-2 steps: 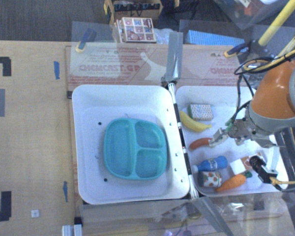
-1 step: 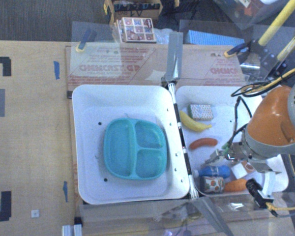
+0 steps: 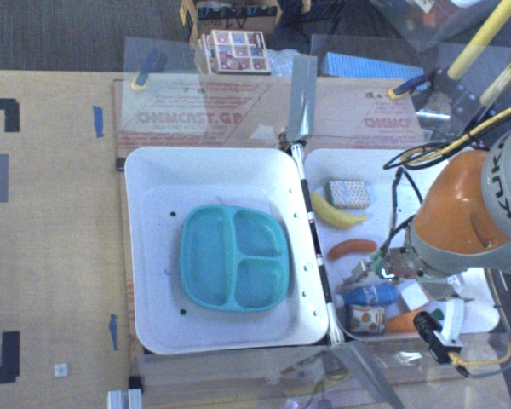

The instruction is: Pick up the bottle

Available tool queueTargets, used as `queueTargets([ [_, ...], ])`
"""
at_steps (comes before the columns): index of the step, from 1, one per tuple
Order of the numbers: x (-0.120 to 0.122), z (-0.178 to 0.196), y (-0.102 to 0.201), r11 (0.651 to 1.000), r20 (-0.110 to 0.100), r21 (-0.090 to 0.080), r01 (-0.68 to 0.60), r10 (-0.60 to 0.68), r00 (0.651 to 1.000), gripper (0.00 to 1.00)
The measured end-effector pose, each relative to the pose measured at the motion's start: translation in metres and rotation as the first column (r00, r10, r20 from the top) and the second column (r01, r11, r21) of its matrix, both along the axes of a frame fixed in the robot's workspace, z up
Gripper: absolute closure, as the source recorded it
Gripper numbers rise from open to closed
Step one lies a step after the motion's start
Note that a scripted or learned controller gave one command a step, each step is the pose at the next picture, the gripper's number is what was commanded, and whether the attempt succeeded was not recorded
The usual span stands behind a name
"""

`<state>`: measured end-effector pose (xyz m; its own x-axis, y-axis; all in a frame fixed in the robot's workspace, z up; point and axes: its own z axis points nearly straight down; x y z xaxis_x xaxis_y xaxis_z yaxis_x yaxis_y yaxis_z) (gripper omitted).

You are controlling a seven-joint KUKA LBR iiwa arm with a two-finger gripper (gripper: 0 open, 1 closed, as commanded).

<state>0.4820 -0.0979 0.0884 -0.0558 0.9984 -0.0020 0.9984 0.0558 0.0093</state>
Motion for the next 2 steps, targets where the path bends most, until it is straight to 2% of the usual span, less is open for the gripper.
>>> queueTargets([
  [1, -0.002, 0.013, -0.01, 0.998, -0.007, 0.001, 0.063, -0.063, 0.998, 0.0],
  [2, -0.002, 0.0, 0.001, 0.998, -0.005, -0.001, -0.057, 0.057, 0.998, 0.0],
])
